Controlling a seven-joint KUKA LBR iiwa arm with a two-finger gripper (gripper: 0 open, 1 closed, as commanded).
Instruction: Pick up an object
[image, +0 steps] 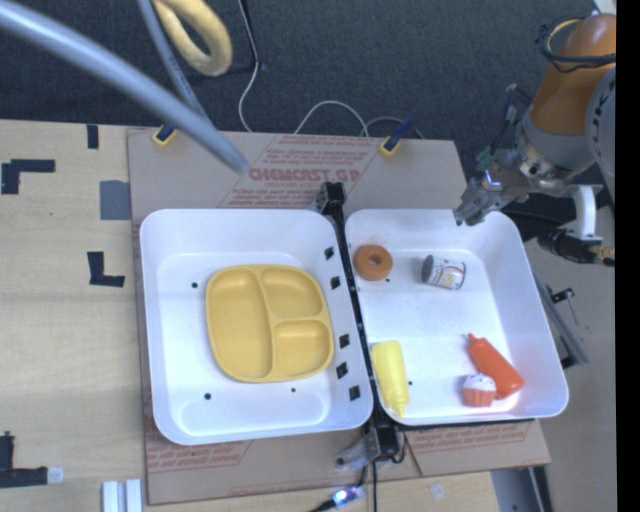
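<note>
The right bin (520, 262) holds a brown donut (374, 262), a small grey and white can (443, 272) lying on its side, a yellow mustard bottle (390, 375), an orange ketchup bottle (494, 365) and a pink cupcake (478, 390). My gripper (471, 211) hangs over the bin's far right corner, above and to the right of the can, with nothing seen between its fingers. The grey arm with its orange band (585, 40) rises behind it.
The left bin (165, 300) bears a yellow divided plate (269, 322). A black clip row (341, 300) runs between the bins. Both bins rest on a cardboard sheet (300, 170). A grey pole (110, 70) crosses the upper left.
</note>
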